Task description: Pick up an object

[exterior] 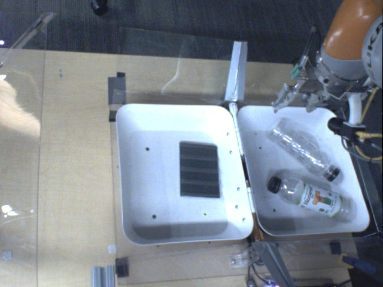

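Two clear plastic bottles lie in the right bin (359, 220). One, without a label (302, 147), lies slantwise in the middle with its dark cap toward the lower right. The other (311, 197) has a colourful label and a black cap pointing left, near the bin's front. A black ribbed rectangular block (199, 168) lies flat in the left bin (137, 208). My gripper (295, 102) hangs over the far edge of the right bin, above and behind the unlabelled bottle. It is open, with nothing between its fingers.
A grey metal post (236, 70) stands behind the seam between the bins. Cables and a dark fitting (350, 130) hang by the right bin's far right rim. A clear acrylic sheet (24, 130) covers the bench on the left.
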`<state>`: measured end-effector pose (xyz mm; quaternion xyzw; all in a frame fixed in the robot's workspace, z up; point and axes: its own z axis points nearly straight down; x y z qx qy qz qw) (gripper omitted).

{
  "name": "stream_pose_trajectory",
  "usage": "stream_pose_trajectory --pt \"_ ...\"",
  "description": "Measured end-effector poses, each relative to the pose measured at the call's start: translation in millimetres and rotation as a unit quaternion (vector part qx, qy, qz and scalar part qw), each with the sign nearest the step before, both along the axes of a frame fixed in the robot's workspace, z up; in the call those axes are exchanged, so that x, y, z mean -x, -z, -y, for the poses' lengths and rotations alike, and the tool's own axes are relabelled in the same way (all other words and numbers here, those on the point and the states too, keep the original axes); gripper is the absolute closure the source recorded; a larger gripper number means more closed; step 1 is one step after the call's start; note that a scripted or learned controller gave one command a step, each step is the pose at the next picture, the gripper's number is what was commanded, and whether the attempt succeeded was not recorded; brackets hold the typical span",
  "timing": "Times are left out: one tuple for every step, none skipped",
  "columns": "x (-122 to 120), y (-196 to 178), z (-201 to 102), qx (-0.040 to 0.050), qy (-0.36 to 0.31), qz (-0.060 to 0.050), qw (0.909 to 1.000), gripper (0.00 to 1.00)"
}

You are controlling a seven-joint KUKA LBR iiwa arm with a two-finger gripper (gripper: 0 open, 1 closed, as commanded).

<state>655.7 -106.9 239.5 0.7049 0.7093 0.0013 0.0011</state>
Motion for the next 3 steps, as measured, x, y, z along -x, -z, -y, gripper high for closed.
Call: stream_pose_trajectory --pt "38.6 94.8 21.5 0.0052 -0.020 0.018 0.9996 0.00" --pt "29.9 134.4 98.3 0.0010 -0.010 0.001 1.0000 0.00" --pt "-14.4 147.5 97.9 0.0001 -0.098 -0.002 0.9952 0.00"
